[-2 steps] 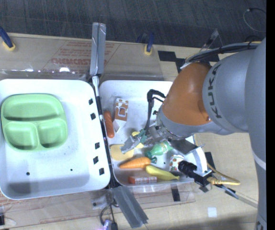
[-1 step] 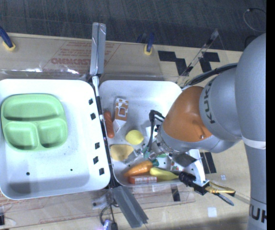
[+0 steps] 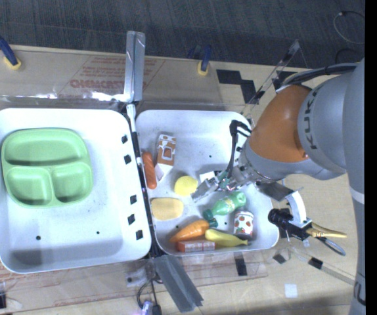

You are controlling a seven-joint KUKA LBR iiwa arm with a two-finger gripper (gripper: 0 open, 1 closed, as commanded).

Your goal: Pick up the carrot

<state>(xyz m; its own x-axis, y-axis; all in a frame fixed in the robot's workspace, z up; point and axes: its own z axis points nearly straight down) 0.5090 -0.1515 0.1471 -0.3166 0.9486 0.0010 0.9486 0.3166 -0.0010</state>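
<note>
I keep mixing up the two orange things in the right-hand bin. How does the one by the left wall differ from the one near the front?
The sausage-like piece by the left wall is a plain, even rod lying along the wall; the carrot near the front tapers to a point and lies almost crosswise. The carrot is crowded against a yellow banana; the rod lies beside a small carton. Both are orange, elongated and lie flat in the right bin.

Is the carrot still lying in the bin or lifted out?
In the bin. The carrot lies flat on the right bin floor near its front edge, beside the yellow banana; the gripper sits apart from it.
</note>
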